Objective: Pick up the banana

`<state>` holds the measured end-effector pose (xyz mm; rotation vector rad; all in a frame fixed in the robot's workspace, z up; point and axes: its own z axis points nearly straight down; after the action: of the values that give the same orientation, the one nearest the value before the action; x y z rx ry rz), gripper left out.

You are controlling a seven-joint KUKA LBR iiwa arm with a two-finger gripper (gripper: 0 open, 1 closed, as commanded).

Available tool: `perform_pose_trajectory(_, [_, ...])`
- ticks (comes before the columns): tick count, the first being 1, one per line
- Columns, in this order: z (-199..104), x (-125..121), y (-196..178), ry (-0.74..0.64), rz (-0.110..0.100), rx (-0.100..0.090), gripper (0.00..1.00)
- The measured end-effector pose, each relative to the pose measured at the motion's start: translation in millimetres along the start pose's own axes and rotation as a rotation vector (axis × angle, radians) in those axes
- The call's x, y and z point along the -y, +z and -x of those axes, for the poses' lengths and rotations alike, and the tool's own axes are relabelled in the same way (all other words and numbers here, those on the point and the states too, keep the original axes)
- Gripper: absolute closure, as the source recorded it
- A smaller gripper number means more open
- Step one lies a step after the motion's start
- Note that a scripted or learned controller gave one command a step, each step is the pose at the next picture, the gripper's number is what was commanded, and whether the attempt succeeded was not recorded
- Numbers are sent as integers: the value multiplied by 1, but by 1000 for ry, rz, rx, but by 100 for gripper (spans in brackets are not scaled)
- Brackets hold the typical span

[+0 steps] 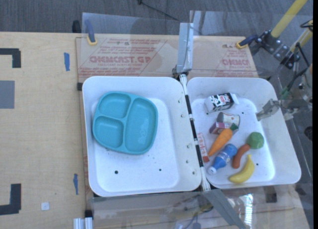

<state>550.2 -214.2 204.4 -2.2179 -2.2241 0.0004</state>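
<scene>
Lying in the lower right part of the right bin (283, 138): one yellow banana (243, 171), curved, flat on the bin floor, not gripped.

Neighbours of the banana: a reddish sausage-shaped piece (240, 154) just above it, its lower end close to the banana's upper tip; a blue bottle (222, 158) with a white cap just to the left; an orange carrot (220, 141) further up and left, set on a slant; a green ball (255, 140) above and slightly right.

Further items, same bin: a black-and-white carton (220, 102) near the upper middle; a small can-like item (226, 122) between the carton and the carrot, too small to identify.

Left bin (99, 173): one light blue divided plate (125, 122) with three compartments, lying in the bin's upper left part.

End effector (268, 110): a grey part at the right rim of the right bin, at the frame's middle right, pointing down and left. Whether it is wide or narrow cannot be told. It holds nothing visible.

Relation: the banana lies below and a little left of the end effector, well apart from it, with the green ball between them.

Both bins sit side by side on the wooden bench (39, 123).
</scene>
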Motion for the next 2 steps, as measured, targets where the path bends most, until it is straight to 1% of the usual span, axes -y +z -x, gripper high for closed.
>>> perform_pose_trajectory(1, [0, 0, 0, 0, 0, 0, 0])
perform_pose_trajectory(2, [-9, 53, 104, -47, 15, 4, 0])
